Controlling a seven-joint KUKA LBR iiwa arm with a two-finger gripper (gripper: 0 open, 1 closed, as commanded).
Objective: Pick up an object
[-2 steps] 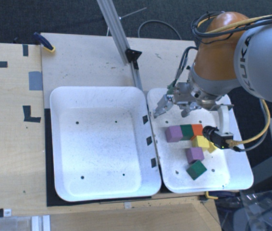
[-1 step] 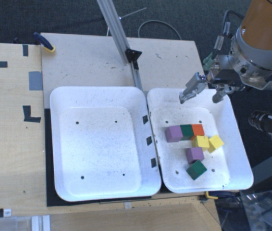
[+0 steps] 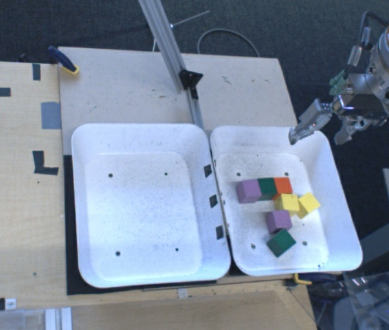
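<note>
Gripper (image 3: 324,128) hangs at the upper right corner of the right bin (image 3: 339,184), above its rim. I see both fingers spread well apart, with nothing between them. Blocks sit clustered in the middle of that bin: a purple block (image 3: 248,190), a green block (image 3: 267,187) and an orange block (image 3: 283,185) touching in a row, two yellow blocks (image 3: 298,203) just below them, a second purple block (image 3: 278,221), and a dark green block (image 3: 281,242) nearest the front. From the gripper, the cluster lies down and to the left in the view. I judge the orange block the nearest target; it touches its neighbours, which may hinder finger entry. The left bin (image 3: 84,184) holds no blocks.
</note>
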